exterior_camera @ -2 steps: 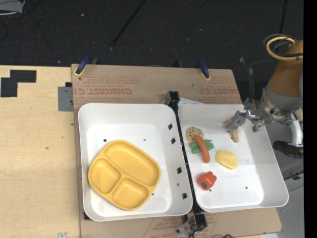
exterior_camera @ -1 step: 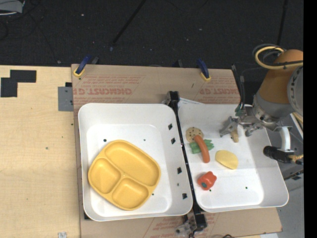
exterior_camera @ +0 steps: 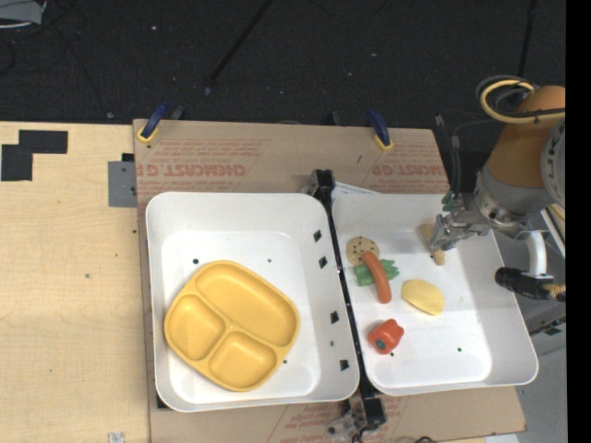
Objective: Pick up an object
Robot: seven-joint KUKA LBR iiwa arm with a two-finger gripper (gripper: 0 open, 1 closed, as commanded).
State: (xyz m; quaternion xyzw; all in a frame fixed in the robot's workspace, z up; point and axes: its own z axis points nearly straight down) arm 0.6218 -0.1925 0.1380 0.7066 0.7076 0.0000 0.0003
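claw (exterior_camera: 441,240) over right bin (exterior_camera: 503,363) | glossy carrot (exterior_camera: 376,278) | possibly closed

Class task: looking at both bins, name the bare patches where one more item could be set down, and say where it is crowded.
Right bin: bare floor along the near edge, below the red pepper and yellow piece; also the far strip above the cookie. Crowded mid-left, where the carrot lies close to the cookie, and by the tool. Left bin: a bare band beyond the yellow tray.
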